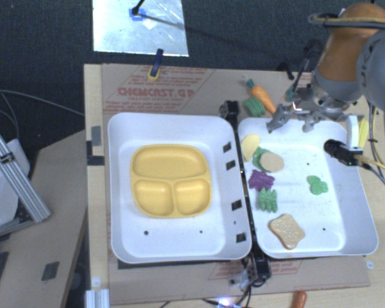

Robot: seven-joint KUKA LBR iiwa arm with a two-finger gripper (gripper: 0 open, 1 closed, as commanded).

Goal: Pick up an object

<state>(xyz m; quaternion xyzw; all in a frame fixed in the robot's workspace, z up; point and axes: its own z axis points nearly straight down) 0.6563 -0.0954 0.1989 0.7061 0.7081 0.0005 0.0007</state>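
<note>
Hovering jaws (290,119) apart, empty | glossy white bin (353,236) | flat toast slice (287,230)

You can read one text: faded red print on the brown board (179,88) under the bins, at twelve o'clock from the left bin (119,172). It looks like "CHEMCAST GP", though the last letters are blurred. More red print at the board's six o'clock edge is too small to read.
</note>
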